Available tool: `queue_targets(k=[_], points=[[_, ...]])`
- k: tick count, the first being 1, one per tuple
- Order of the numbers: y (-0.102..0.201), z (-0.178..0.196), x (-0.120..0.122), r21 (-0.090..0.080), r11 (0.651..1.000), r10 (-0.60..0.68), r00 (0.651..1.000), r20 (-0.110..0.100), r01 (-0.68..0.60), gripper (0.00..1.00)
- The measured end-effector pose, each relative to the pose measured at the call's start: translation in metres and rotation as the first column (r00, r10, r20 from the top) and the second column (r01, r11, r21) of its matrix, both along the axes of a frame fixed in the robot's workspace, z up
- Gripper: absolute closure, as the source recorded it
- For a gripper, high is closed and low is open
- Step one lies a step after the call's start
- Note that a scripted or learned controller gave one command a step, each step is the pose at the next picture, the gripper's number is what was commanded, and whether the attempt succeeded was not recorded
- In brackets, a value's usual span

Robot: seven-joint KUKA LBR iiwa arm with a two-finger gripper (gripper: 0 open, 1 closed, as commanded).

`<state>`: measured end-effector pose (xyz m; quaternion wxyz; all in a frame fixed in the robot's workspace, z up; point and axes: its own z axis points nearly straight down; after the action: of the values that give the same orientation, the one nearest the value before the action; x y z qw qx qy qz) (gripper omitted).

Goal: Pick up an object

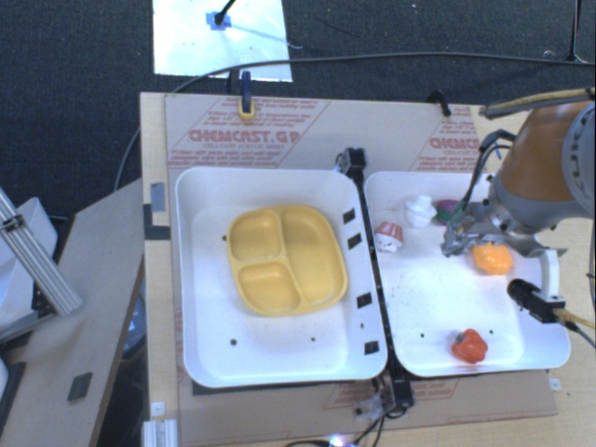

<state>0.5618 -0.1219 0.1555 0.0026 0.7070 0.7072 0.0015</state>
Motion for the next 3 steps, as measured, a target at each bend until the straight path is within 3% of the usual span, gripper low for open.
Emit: queue_targets(k=[1,2,3], points=[[0.003,0.064,0.005,0.000,1.000,0.004,1.000,0.003,-0.004,1.00],[0.003,0.062,0.006,0.001,1.000,0.004,1.000,-0.003,-0.004,1.00],[0.052,0.074,0.026,0.003,1.000,0.010,1.000,-0.002,-0.010,1.00]])
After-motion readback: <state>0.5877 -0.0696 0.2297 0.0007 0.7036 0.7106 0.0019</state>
